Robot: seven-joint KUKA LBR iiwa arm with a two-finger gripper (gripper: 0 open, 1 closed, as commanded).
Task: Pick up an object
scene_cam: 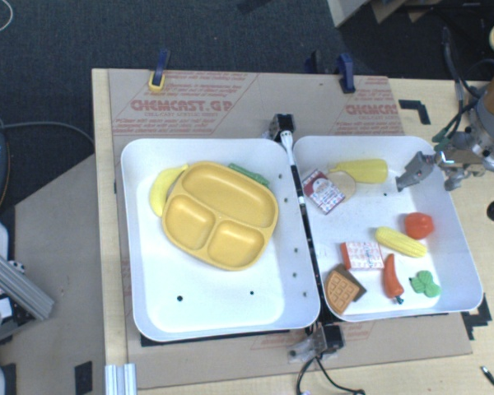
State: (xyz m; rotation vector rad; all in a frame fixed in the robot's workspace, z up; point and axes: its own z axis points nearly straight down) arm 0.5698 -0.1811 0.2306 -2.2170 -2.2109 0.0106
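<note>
My gripper (432, 176) hovers over the far right corner of the right bin (461, 257), its fingers spread open with nothing between them. The nearest items are a yellow oblong toy (362, 169) to its left and a red tomato (418, 225) below it. Further down the bin lie a yellow corn cob (401, 242), a red-and-white box (363, 255), a brown waffle (343, 290), a red chili (392, 278) and a green broccoli piece (426, 284). A red-and-white packet (323, 191) rests near the bin's left wall.
The left bin (148, 286) holds a yellow divided tray (220, 214) lying over a yellow banana (160, 189) and a green item (249, 174). A black clamp (282, 127) sits between the bins at the far side. Cables hang at the far right.
</note>
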